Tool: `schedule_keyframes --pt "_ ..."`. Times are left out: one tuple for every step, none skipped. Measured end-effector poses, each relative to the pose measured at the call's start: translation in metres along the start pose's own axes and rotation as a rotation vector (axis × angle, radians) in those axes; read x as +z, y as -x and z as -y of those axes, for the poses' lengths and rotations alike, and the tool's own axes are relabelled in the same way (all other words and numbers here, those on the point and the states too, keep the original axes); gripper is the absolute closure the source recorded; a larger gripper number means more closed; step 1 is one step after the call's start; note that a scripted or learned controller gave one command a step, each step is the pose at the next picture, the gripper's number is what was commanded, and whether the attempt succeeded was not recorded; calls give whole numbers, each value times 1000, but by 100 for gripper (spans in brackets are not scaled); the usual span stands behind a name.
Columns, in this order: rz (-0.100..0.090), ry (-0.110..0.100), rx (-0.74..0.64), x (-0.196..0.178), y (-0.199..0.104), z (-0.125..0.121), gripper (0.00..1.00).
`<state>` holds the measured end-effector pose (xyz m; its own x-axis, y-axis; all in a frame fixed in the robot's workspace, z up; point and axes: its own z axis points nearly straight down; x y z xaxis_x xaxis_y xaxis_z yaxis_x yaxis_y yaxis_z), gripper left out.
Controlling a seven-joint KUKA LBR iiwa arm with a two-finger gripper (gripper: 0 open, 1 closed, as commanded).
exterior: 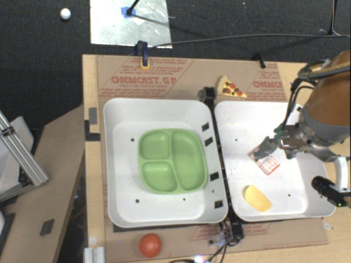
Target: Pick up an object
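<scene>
Robot end effector (267, 149) over the right bin (236, 119), above a small packet (267, 163); finger state unclear.

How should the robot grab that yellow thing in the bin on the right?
Come straight down and pinch the yellow object across its narrow width, near the middle. It looks like it lies flat on the right bin floor, longer one way, with bare floor around it.

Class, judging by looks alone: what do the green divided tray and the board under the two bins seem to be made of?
Green divided tray: probably moulded plastic, smooth, with a soft sheen and rounded compartment edges.
Board: likely cardboard, matte tan, with printed red lettering and flat cut edges.
</scene>
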<state>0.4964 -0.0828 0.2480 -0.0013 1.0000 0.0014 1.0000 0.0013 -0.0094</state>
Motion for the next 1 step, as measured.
schedule_keyframes --pt "1 12 -2 -5 0 -2 0"
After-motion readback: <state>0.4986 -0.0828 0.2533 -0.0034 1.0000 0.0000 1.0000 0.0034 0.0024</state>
